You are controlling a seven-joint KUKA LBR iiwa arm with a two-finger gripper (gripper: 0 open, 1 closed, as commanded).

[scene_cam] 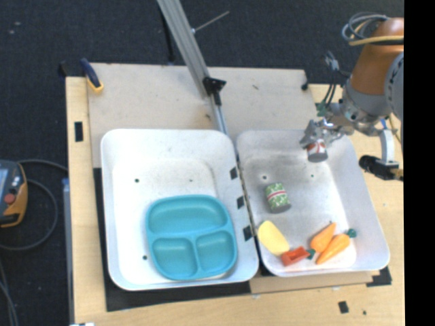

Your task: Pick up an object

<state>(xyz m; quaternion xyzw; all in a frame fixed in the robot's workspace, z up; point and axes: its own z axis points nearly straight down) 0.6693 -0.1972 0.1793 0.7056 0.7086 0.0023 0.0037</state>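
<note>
The right bin (pixel 353 182) holds a small green patterned can (pixel 277 197), a yellow lemon-like piece (pixel 272 237), a small red piece (pixel 294 255) and two orange carrots (pixel 330 242). My gripper (pixel 317 148) hangs over the bin's far right part, above and to the right of the can, well apart from it. Nothing shows between its fingers.
The left bin (pixel 129 155) bears a teal divided tray (pixel 190 236) at its near side. A slanted metal rail (pixel 187 43) runs from the top down to the gap between the bins. A yellow-handled tool (pixel 91 75) lies at the bench's far left corner.
</note>
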